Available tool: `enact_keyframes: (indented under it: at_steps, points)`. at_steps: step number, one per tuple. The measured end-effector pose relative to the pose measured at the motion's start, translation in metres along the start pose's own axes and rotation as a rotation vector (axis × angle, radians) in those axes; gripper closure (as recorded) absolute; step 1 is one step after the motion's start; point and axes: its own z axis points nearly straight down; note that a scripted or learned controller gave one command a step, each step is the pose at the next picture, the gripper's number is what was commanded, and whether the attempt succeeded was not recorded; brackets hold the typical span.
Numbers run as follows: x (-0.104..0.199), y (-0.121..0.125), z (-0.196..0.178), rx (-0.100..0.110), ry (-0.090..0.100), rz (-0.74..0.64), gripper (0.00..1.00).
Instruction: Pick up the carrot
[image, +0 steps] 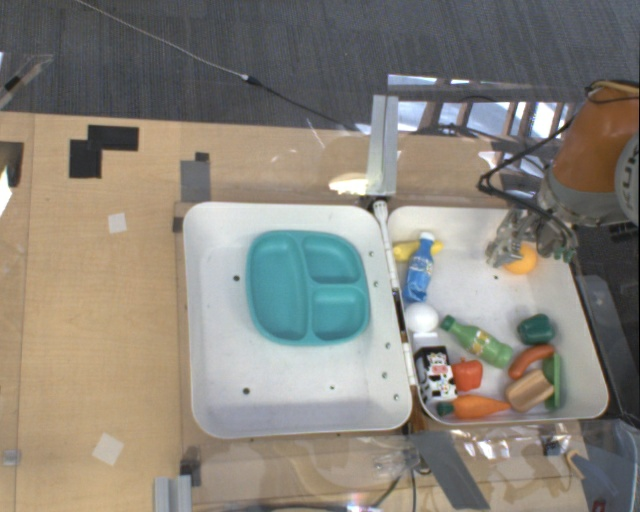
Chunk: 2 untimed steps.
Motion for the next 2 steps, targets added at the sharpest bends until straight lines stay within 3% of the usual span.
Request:
enact_keyframes:
  at_steps: [1,2]
  points:
    - [0.082,-0.022,-0.098,0.0,0.0,-0.096,1.0]
    - [0.05,-0.012,-0.221,-0.002,-0.002,-0.098,1.0]
